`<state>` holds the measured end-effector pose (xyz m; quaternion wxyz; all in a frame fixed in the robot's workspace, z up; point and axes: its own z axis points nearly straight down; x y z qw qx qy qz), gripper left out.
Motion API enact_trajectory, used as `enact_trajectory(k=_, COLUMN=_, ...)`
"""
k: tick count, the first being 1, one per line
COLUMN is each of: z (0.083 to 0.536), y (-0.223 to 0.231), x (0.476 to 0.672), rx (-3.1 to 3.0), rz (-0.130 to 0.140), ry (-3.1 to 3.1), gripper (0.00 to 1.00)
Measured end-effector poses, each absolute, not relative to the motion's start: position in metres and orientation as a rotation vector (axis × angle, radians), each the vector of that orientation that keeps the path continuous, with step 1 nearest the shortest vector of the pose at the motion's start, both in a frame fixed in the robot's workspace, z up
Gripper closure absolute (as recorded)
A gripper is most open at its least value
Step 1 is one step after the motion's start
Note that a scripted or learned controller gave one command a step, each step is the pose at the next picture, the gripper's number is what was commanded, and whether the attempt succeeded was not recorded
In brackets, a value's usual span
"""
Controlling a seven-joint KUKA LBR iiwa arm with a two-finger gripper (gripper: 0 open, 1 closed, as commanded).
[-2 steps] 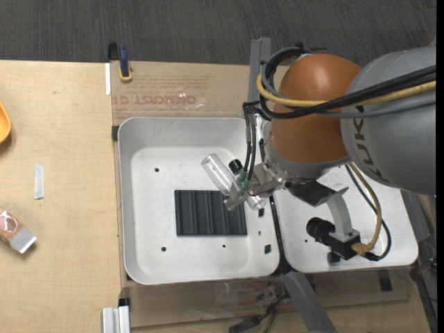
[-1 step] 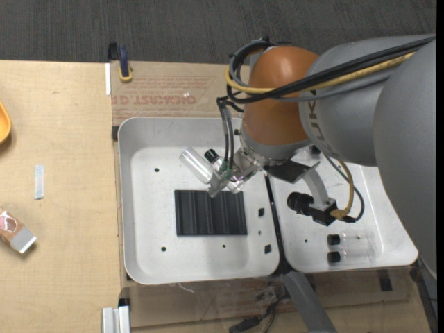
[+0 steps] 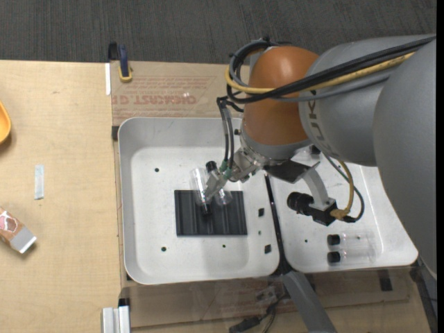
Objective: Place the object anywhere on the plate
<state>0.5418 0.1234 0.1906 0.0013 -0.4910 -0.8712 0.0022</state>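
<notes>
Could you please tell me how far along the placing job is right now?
Done: the arm has brought the tool over the black plate in the left bin. In hand: something pale sits at the tool; whether it is gripped is unclear. Left: confirming the object rests on the plate.

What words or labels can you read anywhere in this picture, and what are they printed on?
Cardboard sheet behind the bins: faint reddish print, upside down and too blurred to read.
Small packet at the bench's left edge: red and white markings, too small to read.
No other readable text.
</notes>
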Motion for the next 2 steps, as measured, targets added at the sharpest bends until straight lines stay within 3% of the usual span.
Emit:
enact_trajectory(k=1, z=0.204, y=0.131, x=0.614, rx=-1.699, rz=0.004, ry=-2.643, gripper=0.00)
enact_trajectory(k=2, z=0.092, y=0.179, x=0.654, rx=-1.619, rz=0.003, ry=-2.694, gripper=0.00)
